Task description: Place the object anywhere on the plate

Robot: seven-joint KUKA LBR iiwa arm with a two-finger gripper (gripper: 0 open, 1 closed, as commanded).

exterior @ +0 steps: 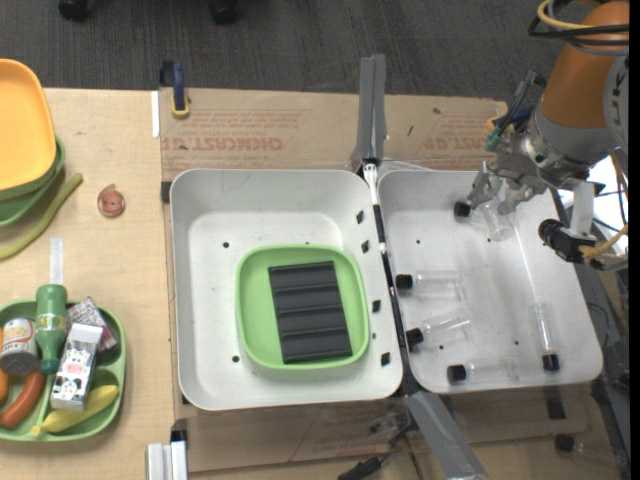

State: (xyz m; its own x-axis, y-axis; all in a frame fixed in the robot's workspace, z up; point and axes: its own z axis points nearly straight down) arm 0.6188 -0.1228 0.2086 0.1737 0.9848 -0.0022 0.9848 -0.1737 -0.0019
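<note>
At the middle of the left bin (190,268) sits a green plate (252,308), and a dark ribbed block (312,313) lies flat on it, well inside the rim, so the placing looks done. Over the far side of the right bin (570,308) hangs the gripper (497,203), well apart from the block, probably so as not to disturb it. Whether the claw is released or clenched cannot be told from this angle

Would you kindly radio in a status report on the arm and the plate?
Gripper over right white bin's far corner. Dark ridged rectangular block already on green square plate, left white bin. Nothing blocking.
</note>
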